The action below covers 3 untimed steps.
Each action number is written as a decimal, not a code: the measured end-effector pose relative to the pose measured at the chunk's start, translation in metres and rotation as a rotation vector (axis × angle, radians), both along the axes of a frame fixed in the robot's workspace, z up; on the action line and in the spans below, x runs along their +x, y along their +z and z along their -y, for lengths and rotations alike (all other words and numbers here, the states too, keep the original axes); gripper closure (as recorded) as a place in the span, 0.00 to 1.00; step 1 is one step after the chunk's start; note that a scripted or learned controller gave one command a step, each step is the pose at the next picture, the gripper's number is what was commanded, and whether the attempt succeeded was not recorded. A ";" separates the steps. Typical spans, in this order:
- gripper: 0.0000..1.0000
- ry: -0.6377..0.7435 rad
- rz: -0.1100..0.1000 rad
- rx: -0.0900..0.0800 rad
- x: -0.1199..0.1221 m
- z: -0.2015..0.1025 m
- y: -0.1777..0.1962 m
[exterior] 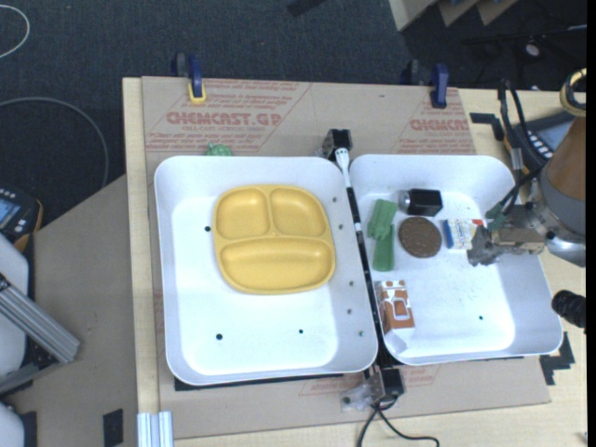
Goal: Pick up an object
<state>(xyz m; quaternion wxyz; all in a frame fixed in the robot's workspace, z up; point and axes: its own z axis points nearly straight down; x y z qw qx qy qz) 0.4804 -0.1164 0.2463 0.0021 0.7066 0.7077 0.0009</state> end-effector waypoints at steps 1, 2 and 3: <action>1.00 0.007 0.003 0.003 0.000 -0.066 0.043; 1.00 0.006 -0.001 0.002 0.078 -0.110 0.005; 1.00 0.002 -0.004 0.001 0.147 -0.125 -0.066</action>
